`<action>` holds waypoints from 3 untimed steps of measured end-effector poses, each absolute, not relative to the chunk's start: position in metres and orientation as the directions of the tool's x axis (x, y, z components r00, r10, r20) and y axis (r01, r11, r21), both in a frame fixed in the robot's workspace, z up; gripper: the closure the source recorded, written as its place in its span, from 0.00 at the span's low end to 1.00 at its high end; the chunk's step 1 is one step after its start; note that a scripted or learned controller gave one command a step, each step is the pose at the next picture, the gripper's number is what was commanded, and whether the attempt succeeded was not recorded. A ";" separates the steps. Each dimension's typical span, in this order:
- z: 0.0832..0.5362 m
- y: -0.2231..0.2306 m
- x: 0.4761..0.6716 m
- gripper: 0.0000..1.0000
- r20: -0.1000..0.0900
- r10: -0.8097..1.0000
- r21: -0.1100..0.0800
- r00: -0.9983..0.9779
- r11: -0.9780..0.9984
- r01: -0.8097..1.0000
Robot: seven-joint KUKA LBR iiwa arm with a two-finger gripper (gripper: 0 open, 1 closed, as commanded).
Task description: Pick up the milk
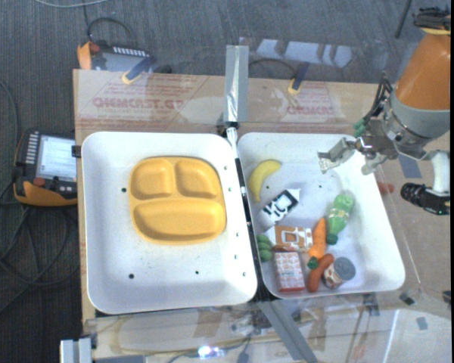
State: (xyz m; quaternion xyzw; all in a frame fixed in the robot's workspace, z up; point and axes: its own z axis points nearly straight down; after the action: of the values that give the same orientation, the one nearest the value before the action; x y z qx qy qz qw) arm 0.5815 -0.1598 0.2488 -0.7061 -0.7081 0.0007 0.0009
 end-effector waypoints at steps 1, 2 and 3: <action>0.098 -0.104 0.586 0.00 0.001 0.999 -0.001 -0.042 0.042 0.999; 0.091 -0.098 0.564 0.00 -0.008 0.997 0.018 -0.082 0.082 0.996; 0.093 -0.106 0.494 0.00 -0.010 0.986 0.033 -0.164 0.165 0.986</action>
State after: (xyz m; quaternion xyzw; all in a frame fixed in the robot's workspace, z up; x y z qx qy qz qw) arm 0.4944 -0.1056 0.0928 -0.6462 -0.7630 -0.0093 -0.0147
